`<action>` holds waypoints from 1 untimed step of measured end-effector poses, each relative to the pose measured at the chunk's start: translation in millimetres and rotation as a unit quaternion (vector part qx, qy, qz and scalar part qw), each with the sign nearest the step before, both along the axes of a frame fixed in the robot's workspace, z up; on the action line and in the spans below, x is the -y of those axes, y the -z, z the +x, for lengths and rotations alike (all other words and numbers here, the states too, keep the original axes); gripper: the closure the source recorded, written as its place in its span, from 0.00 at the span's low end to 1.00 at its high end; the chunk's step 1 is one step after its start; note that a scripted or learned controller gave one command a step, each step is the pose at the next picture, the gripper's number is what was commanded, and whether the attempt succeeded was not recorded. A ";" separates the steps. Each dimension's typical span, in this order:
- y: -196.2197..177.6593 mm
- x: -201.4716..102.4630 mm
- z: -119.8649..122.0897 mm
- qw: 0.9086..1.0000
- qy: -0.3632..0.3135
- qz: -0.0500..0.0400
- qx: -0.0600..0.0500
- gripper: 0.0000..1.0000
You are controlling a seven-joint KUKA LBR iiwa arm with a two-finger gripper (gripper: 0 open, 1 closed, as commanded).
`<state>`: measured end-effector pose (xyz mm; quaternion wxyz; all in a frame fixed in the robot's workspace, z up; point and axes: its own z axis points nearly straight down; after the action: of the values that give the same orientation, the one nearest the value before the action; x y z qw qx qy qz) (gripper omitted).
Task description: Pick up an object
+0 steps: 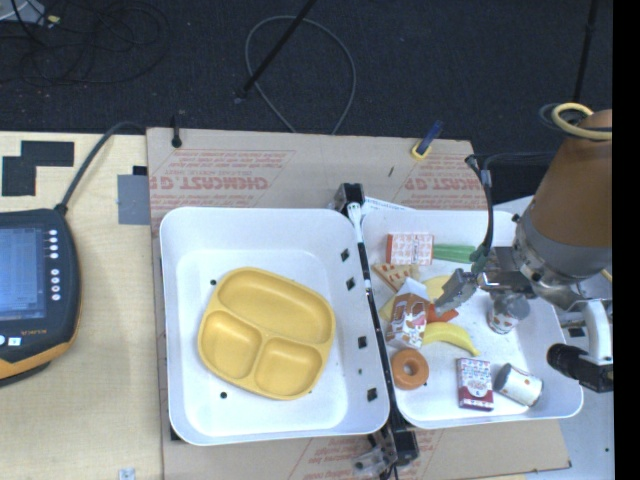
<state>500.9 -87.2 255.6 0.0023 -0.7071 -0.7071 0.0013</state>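
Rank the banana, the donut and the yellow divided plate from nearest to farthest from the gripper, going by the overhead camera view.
Measured from the gripper:
1. Banana, just below it in the right bin.
2. Donut, farther down and left, near the right bin's front-left corner.
3. Yellow divided plate, across the divider in the left bin.

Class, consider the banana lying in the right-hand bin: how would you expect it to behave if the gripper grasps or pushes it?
The banana looks like smooth, glossy toy plastic, so it is probably light and rigid but may slip between the fingers. Its curved shape suggests it could pivot or rock when pushed. Neighbours crowd it, so a nudge would likely shift them too.
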 end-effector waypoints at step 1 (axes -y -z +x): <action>170.8 47.2 -3.5 1.000 0.001 0.002 0.000 0.00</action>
<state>497.5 -134.5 84.8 0.0037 -0.7080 -0.7062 0.0006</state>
